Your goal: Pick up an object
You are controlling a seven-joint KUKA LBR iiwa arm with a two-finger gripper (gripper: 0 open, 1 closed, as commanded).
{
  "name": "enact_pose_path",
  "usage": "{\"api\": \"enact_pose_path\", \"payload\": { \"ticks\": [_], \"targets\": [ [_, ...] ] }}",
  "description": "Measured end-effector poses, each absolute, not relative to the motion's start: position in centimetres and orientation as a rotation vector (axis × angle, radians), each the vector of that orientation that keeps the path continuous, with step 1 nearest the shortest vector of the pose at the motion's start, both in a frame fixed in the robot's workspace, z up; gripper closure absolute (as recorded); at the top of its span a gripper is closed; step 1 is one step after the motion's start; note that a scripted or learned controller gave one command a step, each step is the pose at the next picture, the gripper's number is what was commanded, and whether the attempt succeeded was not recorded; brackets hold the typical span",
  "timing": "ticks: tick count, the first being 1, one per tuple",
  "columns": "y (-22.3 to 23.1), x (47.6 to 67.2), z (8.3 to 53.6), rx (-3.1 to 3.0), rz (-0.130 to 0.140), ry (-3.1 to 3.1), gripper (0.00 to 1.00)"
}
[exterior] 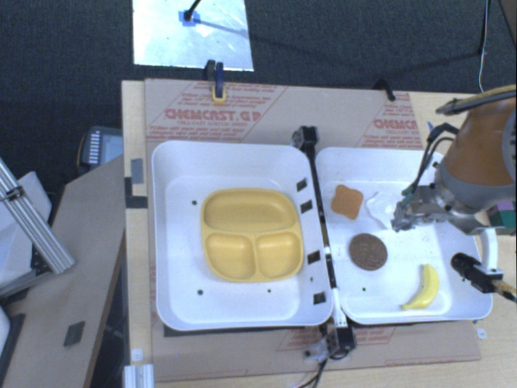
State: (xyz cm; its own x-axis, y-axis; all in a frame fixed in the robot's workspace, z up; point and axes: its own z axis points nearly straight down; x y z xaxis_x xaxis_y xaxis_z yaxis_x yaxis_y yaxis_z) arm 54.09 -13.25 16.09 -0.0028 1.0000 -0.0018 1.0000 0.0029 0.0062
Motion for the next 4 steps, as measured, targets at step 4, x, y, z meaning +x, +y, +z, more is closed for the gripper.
{"api": "enact_pose_path", "payload": {
  "ticks": [4],
  "targets": [
    [-3.0, 57.2, 24.1, 2.211, 0.003, 2.232, 1.00]
  ]
}}
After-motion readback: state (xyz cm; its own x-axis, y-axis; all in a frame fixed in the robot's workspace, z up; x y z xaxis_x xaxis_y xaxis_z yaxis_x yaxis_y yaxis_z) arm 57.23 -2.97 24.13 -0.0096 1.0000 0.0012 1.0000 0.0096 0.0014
